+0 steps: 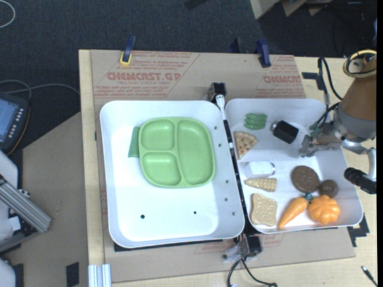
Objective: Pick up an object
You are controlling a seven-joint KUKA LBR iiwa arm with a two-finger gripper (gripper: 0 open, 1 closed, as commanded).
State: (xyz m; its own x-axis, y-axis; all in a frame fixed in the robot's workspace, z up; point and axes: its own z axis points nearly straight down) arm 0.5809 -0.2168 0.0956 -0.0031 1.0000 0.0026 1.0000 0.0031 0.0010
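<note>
White plastic bins sit side by side on the tabletop (96,160), w/ the right bin (341,109) holding all the loose toy food, likely so the arm has its pick candidates in one spot, while the left bin (119,184) carries just a green divided plate (177,151), prob. as the drop side. Candidates in the right bin: green ridged disc (255,121), black block (285,131), pizza slice (243,143), white piece (261,168), corn cob (261,184), bread slice (264,210), carrot (293,211) touching an orange pumpkin (324,209), brown cookie (306,178), small dark round bit (328,188). The arm comes in from the right, orange band above the wrist, wrist angled down over the bin's right part. The claw (317,143) hangs just right of the black block, above the cookie, over bare bin floor; nothing seen betw. its tips, and can't tell how wide it's spread. No object lifted yet, all lie on the bin floor. Nearest targets, in my judgement: black block or cookie.
</note>
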